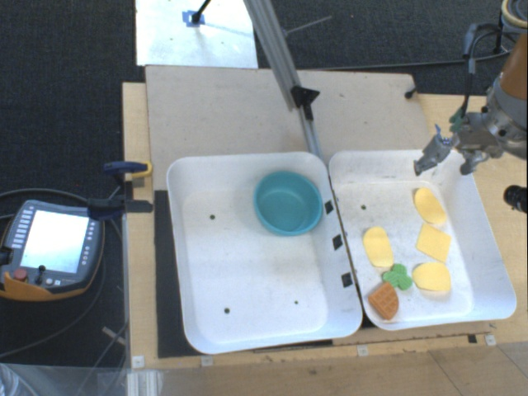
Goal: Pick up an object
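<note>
My gripper hangs open above the far right corner of the right bin, with nothing between its fingers. Below it in that bin lie several yellow pieces: an oval one nearest the gripper, a square one, a rounded one and another oval one. A small green piece and an orange waffle-like piece lie near the bin's front. A teal bowl sits in the left bin at its far right.
A slanted metal pole with a black clamp crosses the back of the bench. A blue and yellow clamp sits on the bench's left edge. A teach pendant lies off the bench to the left.
</note>
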